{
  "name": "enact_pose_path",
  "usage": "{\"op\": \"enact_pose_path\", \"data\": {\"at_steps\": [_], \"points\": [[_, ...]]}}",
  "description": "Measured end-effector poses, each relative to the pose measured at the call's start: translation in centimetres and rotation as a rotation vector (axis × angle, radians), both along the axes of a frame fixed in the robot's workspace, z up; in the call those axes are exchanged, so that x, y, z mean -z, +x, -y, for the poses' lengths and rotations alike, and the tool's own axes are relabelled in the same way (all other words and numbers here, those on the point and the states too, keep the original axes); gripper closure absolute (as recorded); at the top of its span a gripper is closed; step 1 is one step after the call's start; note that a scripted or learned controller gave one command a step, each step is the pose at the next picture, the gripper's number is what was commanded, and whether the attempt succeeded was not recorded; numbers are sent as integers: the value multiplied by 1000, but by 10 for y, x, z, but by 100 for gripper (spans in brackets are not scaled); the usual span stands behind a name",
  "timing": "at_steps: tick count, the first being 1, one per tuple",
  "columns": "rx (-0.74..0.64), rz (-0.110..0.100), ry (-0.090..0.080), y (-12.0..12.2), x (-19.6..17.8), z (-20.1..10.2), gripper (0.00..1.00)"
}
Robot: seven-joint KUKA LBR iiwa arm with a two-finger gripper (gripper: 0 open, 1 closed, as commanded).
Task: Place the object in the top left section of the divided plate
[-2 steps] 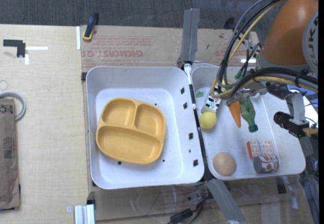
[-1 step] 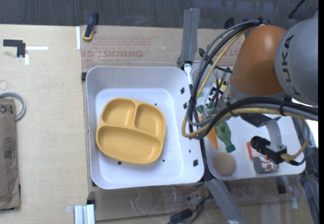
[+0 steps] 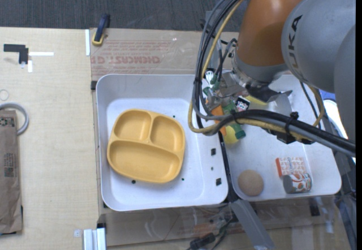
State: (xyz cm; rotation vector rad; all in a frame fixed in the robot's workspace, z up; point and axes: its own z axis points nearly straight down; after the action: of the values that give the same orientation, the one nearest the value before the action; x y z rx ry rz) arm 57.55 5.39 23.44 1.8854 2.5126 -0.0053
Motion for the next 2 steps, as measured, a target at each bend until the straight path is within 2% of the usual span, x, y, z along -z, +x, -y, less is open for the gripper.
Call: {"op": "enact_pose_path", "data": {"at_steps": [1, 2], "points": [[-181, -1, 1, -35, 28, 32, 100], [-8, -1, 0, -28, 0, -29, 100]]}}
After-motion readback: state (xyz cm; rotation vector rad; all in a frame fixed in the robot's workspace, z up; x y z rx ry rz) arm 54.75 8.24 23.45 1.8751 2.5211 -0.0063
